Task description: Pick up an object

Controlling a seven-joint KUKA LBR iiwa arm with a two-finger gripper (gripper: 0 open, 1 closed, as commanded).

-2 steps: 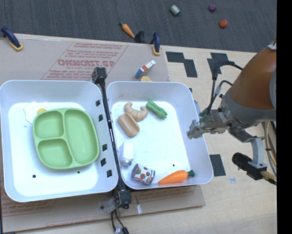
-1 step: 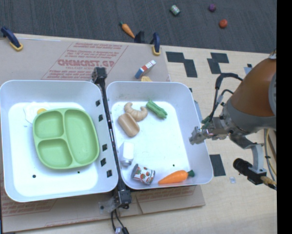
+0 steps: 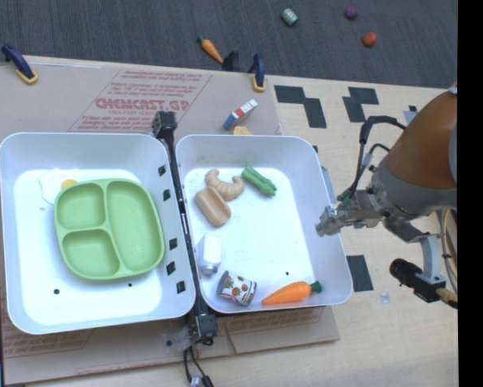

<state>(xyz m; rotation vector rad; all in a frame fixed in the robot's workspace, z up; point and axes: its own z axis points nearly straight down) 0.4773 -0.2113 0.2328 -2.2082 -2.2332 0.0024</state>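
Orange plastic carrot [image 3: 288, 293] lies in the right white bin [image 3: 306, 153], long axis near-horizontal, green top pointing right. Gripper [image 3: 328, 221] at the bin's right rim; claw state cannot be told.

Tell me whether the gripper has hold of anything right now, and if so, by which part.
Nothing is held. The gripper sits at the right bin's right rim, with no object between its fingers; the carrot lies in the bin.

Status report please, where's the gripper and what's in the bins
Gripper at right bin's right rim, nothing seen between fingers. Carrot, croissant, green veg untouched. Green tray in left bin.
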